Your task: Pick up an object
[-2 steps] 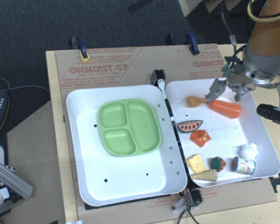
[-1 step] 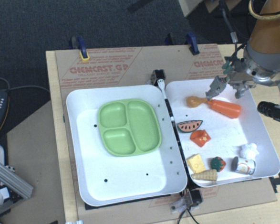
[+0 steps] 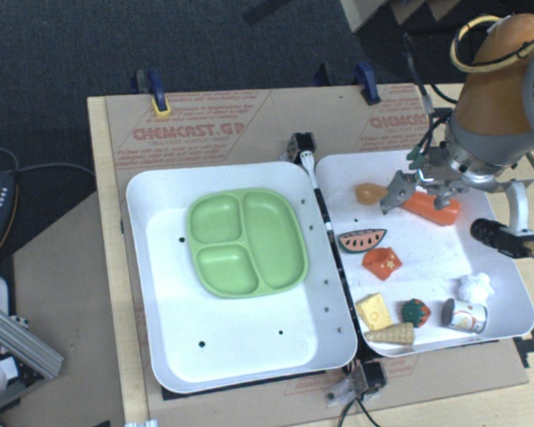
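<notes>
My gripper (image 3: 422,191) hangs over the upper part of the right bin (image 3: 520,313), right above an orange-red object (image 3: 434,209) that lies partly under it. A small tan piece (image 3: 369,193) lies just left of the gripper. Below it are a watermelon slice (image 3: 362,240) and a red chunk (image 3: 382,262). Toward the bin's front lie a yellow cheese block (image 3: 375,311), a waffle cone (image 3: 390,336), a red-and-green fruit (image 3: 416,312), a small can (image 3: 463,317) and a white item (image 3: 475,286). Nothing is visibly lifted off the bin floor.
The left bin (image 3: 163,297) holds a green divided plate (image 3: 248,242). A ridge with black clips separates the two bins. A black cylinder (image 3: 498,234) on the arm juts over the right bin's right side. Cardboard borders the bins.
</notes>
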`<state>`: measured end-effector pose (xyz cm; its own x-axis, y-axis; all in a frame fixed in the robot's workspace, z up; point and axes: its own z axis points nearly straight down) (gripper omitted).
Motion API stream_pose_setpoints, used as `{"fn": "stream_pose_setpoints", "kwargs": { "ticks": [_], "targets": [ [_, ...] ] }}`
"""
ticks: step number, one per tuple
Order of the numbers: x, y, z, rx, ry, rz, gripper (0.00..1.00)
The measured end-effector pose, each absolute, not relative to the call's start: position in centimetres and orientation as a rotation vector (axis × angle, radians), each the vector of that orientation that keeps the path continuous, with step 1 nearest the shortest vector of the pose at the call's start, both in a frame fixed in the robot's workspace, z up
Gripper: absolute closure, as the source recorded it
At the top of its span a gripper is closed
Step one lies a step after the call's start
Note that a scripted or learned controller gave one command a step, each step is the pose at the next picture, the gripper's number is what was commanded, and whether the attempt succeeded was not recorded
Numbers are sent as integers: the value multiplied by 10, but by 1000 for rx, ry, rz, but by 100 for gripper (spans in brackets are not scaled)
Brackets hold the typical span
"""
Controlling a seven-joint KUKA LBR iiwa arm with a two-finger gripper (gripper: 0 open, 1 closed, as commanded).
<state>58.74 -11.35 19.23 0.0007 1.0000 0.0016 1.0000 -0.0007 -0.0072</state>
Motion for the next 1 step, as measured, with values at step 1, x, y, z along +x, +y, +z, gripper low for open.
{"fn": "stream_pose_setpoints", "kwargs": {
  "ticks": [1],
  "targets": [
    [585, -115, 129, -2218, -2217, 6, 0]
  ]
}}
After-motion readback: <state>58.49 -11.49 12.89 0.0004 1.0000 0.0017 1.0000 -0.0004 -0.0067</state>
